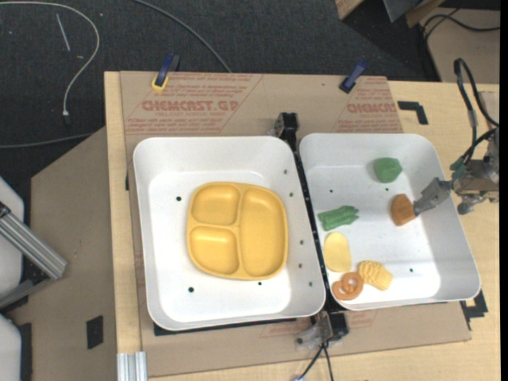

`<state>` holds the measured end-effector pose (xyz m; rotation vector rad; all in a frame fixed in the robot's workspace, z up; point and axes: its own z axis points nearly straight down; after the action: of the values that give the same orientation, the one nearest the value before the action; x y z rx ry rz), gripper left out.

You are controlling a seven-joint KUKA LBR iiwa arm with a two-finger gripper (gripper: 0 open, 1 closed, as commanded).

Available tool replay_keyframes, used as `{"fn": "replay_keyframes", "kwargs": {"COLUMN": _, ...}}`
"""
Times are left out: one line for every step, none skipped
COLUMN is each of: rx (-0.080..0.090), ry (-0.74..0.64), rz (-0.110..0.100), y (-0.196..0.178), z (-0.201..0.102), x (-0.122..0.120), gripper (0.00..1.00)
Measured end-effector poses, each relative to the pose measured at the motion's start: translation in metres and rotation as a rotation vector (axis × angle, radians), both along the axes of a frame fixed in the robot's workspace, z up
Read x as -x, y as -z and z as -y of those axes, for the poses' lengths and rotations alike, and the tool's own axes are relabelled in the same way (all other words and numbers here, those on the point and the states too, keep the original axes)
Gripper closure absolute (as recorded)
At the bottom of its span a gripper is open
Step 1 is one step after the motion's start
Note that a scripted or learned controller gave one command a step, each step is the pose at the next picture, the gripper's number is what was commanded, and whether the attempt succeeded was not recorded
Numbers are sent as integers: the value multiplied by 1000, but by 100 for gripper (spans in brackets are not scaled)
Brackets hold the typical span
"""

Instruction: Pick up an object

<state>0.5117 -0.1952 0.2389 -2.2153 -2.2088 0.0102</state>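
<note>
The right bin [444, 236] holds several toy foods. A brown chunk [402, 209] lies near its right wall, with a green round piece [386, 169] behind it. A green leafy piece [339, 216], a pale yellow slice [337, 252], an orange ring [347, 286] and a ridged yellow piece [375, 275] lie toward the bin's left and front. My gripper [432, 195] reaches in over the right rim, low and slanted, its grey tip right beside the brown chunk. Whether it touches the chunk is unclear.
A yellow divided plate [237, 230] sits in the middle of the left bin [159, 213]. Clamps [166, 70] hold the cardboard at the back. Cables and wrist hardware [476, 173] crowd the right edge.
</note>
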Motion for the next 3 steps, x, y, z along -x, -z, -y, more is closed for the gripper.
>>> {"fn": "replay_keyframes", "kwargs": {"rx": 3, "ry": -3, "rz": 10, "y": -5, "z": 0, "x": -2, "gripper": 0}}
{"fn": "replay_keyframes", "kwargs": {"rx": 0, "ry": -4, "rz": 4, "y": 54, "z": -8, "x": 5, "gripper": 0}}
{"fn": "replay_keyframes", "kwargs": {"rx": 0, "ry": -3, "rz": 5, "y": 98, "z": -8, "x": 4, "gripper": 0}}
